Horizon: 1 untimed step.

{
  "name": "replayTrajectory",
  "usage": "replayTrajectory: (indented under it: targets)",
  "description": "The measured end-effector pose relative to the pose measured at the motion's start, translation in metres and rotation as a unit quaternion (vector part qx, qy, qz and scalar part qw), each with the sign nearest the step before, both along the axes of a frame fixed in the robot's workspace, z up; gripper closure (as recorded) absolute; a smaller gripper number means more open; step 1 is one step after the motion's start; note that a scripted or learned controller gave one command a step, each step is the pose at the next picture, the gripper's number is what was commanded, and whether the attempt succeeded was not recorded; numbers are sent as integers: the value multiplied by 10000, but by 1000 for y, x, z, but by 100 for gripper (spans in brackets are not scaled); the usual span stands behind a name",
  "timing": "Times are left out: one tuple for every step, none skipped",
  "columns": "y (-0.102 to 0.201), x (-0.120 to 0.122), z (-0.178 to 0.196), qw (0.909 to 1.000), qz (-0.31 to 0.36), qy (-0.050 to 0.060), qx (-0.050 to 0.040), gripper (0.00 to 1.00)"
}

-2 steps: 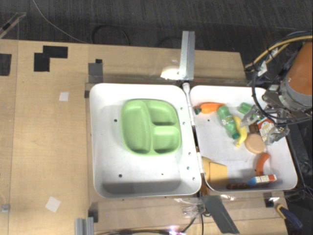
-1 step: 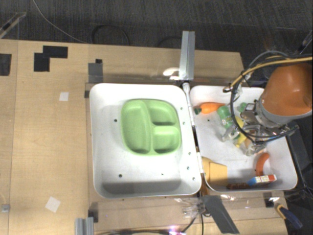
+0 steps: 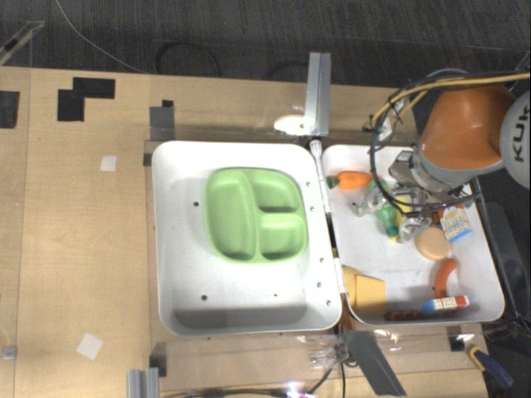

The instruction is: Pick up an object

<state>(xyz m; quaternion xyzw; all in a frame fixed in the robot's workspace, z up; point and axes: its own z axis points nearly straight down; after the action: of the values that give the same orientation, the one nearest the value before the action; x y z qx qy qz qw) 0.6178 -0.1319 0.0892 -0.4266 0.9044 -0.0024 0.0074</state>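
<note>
A pale wooden desk [image 3: 75,247] carries two shallow white bins side by side, with dark carpet [image 3: 207,15] beyond its far edge. The left white bin [image 3: 182,305] holds a green divided plastic tray [image 3: 253,214]. In the right white bin [image 3: 489,293], nearest the camera, lie a tan wedge-shaped block [image 3: 365,290], a red-and-blue marker [image 3: 444,304] and a curved orange-red sausage-shaped toy [image 3: 445,275]; farther back sit a round tan disc [image 3: 431,244], a small green object [image 3: 387,218] and an orange carrot-shaped toy [image 3: 355,181]. The grey arm's end effector [image 3: 406,214] hangs low among these objects, just beside the green one; whether it is spread or pinching anything cannot be told.
</note>
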Motion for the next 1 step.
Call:
replayTrajectory:
  targets:
    - [7,-8,0,9994,-340,-1,-4,0]
